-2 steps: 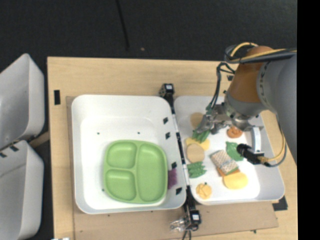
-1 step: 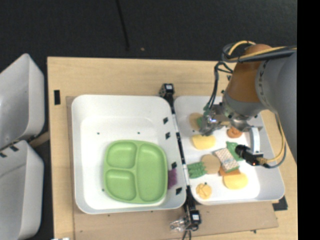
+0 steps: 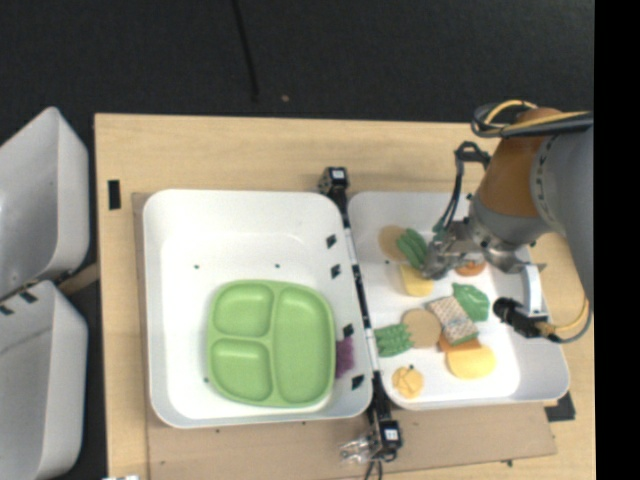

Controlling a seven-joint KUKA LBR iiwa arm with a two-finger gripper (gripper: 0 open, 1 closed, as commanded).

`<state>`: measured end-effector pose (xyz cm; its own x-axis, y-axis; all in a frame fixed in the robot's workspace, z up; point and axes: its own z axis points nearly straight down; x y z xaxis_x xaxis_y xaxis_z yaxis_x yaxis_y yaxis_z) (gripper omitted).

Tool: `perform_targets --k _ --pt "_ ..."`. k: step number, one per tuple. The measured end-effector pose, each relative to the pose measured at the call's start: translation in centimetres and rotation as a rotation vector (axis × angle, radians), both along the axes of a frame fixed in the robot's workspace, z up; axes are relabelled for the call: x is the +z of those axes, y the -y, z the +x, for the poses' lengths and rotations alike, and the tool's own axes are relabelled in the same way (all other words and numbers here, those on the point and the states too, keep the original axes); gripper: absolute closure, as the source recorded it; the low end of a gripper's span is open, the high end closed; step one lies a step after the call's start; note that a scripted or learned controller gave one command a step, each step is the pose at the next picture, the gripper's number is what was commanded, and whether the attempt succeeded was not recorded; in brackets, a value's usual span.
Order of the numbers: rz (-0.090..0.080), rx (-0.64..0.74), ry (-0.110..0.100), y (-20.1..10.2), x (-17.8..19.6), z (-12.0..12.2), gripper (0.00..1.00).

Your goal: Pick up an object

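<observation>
**Reaching into the toy pile**

My gripper (image 3: 437, 258) is down low in the right white bin (image 3: 535, 373), over the far side of the toy pile. It sits right on top of a long dark green leafy toy (image 3: 411, 242) and a small pale yellow chunk (image 3: 415, 283). I cannot tell if I am holding anything, because my own wrist hides that spot.

So I think I am at the grabbing step, not the lifting step yet.

Near me in the same bin are a small orange toy (image 3: 471, 265), a green leaf-shaped toy (image 3: 471, 300), a tan checkered piece (image 3: 452, 317), a round yellow-orange toy (image 3: 470, 361), a bumpy green toy (image 3: 393, 340) and a little yellow toy (image 3: 407, 379). They lie close together, some touching.

The left white bin (image 3: 175, 233) has a light green plastic tray with three sections (image 3: 271, 343) in it.

Next I need to pinch just one toy firmly, then go straight up slowly so I do not drag its neighbours along.
</observation>
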<state>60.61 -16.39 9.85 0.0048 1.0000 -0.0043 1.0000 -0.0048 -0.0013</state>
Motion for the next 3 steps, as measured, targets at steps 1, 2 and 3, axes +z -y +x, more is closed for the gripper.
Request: perform_targets --k 1,2,3 --pt "0.0 0.004 0.006 -0.2 1.4 0.2 1.0" --pt "0.002 0.001 -0.001 2.9 0.2 -3.7 1.0" --pt "0.003 0.004 0.003 2.6 0.3 -3.4 0.0"
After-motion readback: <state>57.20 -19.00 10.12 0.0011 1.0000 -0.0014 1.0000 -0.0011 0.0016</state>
